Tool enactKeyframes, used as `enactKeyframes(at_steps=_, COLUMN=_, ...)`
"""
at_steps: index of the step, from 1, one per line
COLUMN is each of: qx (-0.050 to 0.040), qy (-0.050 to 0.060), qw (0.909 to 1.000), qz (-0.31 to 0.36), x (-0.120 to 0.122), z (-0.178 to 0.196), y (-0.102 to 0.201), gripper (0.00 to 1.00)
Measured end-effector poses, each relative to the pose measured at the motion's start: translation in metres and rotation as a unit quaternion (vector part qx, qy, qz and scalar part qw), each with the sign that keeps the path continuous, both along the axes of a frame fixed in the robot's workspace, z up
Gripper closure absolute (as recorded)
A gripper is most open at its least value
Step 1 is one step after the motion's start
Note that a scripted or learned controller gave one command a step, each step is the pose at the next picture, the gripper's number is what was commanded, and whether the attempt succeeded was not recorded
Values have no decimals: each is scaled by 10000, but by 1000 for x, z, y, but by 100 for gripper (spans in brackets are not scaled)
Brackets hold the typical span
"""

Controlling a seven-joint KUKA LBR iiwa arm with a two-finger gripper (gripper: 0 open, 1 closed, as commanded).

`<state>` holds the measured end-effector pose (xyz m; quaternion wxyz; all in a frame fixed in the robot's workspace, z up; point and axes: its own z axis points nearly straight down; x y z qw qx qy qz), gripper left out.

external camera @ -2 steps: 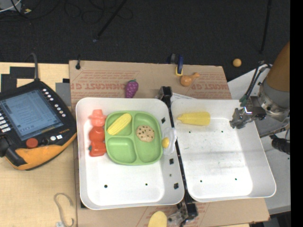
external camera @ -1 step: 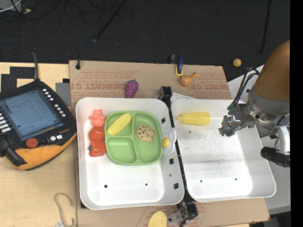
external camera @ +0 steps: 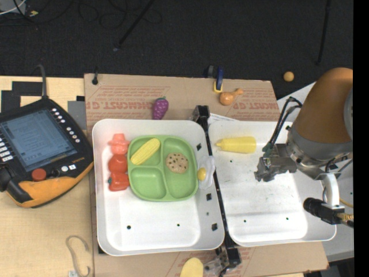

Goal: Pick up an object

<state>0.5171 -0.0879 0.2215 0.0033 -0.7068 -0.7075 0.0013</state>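
While the arm (external camera: pixel 323 117) is reaching in from the right, its end effector (external camera: pixel 266 169) is hanging low over the right bin (external camera: pixel 271 224), and whether it is released or clenched cannot be told from above; nothing is showing in its grip. Nearest to it, the yellow bottle (external camera: pixel 236 145) is lying on its side at the far left of that bin, just beside the divider. Its long axis is running left to right, with the narrow cap end pointing left toward the left bin (external camera: pixel 150 235). Judging by its look, it is probably a light, hollow plastic toy, stiff but smooth, and likely to roll or slip. A hold across the middle of the body, square to the long axis, is looking safest. Over in the left bin, a green tray (external camera: pixel 158 183) is carrying a corn cob (external camera: pixel 144 150) and a cookie (external camera: pixel 177 163), with red toys (external camera: pixel 117 166) sitting beside it.
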Motion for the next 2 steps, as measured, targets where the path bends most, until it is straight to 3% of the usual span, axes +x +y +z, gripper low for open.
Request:
enactKeyframes(at_steps=1, qx=-2, qy=-1, qw=10000, qz=2, x=-35, z=-2, y=33, gripper=100)
enactKeyframes(at_steps=2, qx=-7, qy=-22, qw=10000, qz=1, x=-44, z=11, y=52, gripper=100)
